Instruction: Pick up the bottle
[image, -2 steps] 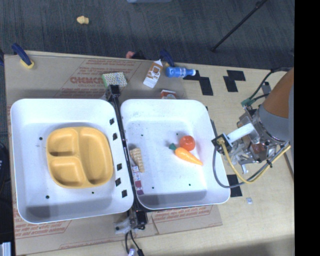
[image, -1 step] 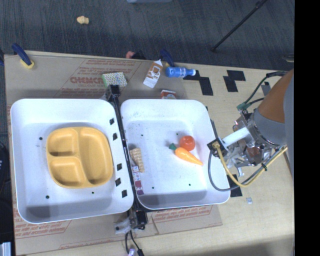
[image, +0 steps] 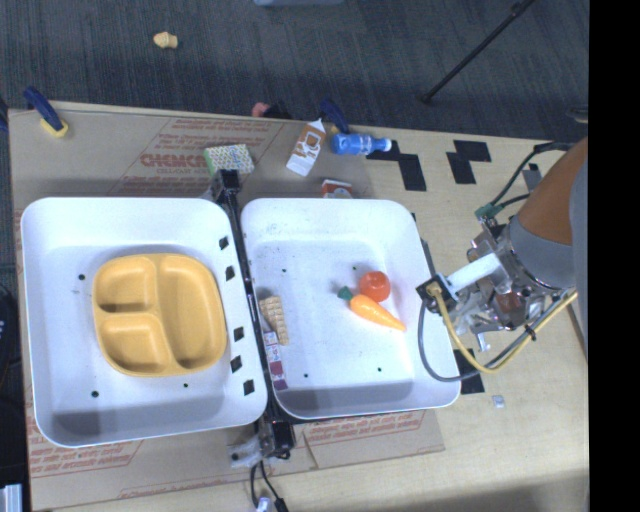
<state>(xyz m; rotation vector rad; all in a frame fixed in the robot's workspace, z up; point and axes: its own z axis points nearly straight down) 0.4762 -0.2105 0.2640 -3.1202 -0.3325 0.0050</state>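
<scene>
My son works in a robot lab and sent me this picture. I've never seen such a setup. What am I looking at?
One camera fixed above a bench looks down at a slant. The grey and orange machine at the right is a robot arm; its gripper, a two-finger hand, sits just outside the right bin, and I see nothing held in it. That bin holds a carrot, a tomato and a waffle-like piece. The left bin holds a yellow divided plate. The arm is meant to pick up the blue bottle, which lies on the bench beyond the bins, beside a small carton.
</scene>
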